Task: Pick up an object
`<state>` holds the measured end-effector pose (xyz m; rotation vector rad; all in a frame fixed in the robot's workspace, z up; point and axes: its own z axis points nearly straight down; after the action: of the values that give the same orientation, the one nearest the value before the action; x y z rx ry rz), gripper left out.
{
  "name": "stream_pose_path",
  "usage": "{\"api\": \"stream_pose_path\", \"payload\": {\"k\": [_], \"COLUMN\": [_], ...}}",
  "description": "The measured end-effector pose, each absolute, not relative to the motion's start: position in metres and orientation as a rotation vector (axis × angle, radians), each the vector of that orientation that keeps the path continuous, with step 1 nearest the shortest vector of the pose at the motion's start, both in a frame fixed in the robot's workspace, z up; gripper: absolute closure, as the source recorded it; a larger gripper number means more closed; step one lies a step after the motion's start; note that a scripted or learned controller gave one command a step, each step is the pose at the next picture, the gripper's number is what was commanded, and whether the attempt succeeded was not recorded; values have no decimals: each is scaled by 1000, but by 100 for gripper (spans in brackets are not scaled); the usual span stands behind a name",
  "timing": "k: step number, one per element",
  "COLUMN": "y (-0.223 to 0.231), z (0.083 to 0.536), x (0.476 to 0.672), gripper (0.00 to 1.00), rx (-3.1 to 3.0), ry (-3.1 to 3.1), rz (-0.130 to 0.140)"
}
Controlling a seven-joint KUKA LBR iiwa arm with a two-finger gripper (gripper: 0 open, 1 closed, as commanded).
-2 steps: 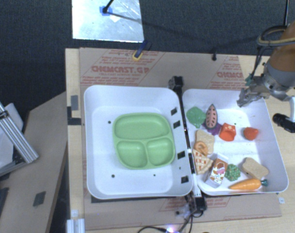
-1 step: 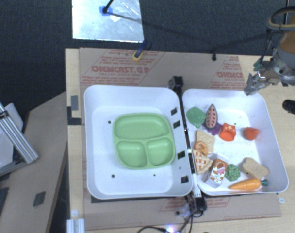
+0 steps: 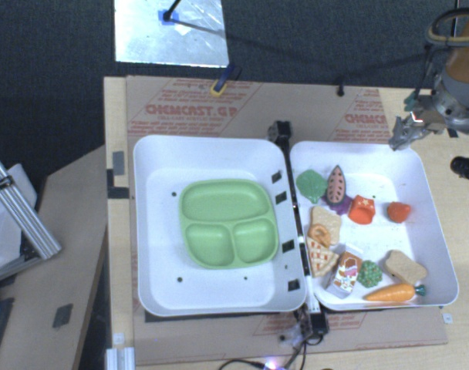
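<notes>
A: At the upper right of the frame, the hand hangs above the far rim of the right bin, with nothing visible between its tips; how wide it gapes, I cannot tell.

B: And the pickings?

A: Toy food is crowded in that bin: a tomato, a carrot at the near wall, bread. The green tray sits alone in the left bin, probably as a drop-off spot.
</notes>
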<state>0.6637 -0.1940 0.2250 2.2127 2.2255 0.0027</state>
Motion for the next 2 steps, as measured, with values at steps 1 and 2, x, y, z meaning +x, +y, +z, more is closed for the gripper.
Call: {"api": "stream_pose_path", "payload": {"k": [1, 2], "y": [-134, -78], "z": [219, 211], "x": [651, 634], "gripper": [100, 100], "rx": [2211, 2212], "ry": [2233, 2233], "rz": [3, 2]}}
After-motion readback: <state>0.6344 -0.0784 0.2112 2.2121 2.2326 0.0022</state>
